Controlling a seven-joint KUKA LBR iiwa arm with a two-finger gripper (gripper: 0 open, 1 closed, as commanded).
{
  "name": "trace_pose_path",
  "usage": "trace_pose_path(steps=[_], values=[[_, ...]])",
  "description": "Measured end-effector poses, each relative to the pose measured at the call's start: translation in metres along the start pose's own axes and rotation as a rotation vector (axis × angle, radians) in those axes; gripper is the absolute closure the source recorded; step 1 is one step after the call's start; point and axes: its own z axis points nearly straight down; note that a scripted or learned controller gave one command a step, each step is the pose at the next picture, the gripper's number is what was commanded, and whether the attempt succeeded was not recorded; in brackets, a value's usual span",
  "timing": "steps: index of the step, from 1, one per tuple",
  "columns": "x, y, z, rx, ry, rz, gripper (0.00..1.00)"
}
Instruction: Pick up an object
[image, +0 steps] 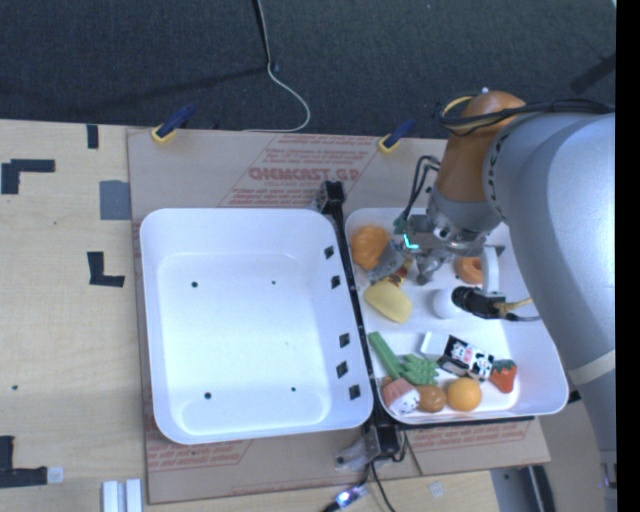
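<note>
My gripper (412, 266) hangs low over the back left part of the right bin (540, 345). Its fingers stand apart and open, with nothing seen between them. An orange round object (369, 243) lies just left of it, touching or nearly touching the left finger. A yellow object (388, 301) sits right below the gripper. A small white ball (443, 300) and an orange piece (470, 268) lie to its right.
Toward the front of the right bin lie a green item (396, 358), a black-and-white box (463, 354), a red strawberry (503, 375), an orange ball (463, 394), a brown ball (432, 398) and a pink-white piece (402, 398). The left bin (150, 300) sits alongside.
</note>
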Motion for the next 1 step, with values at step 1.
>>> trace_pose_path(steps=[1], values=[[0.0087,0.0141,-0.0003,-0.055,-0.007,-0.004,0.00]])
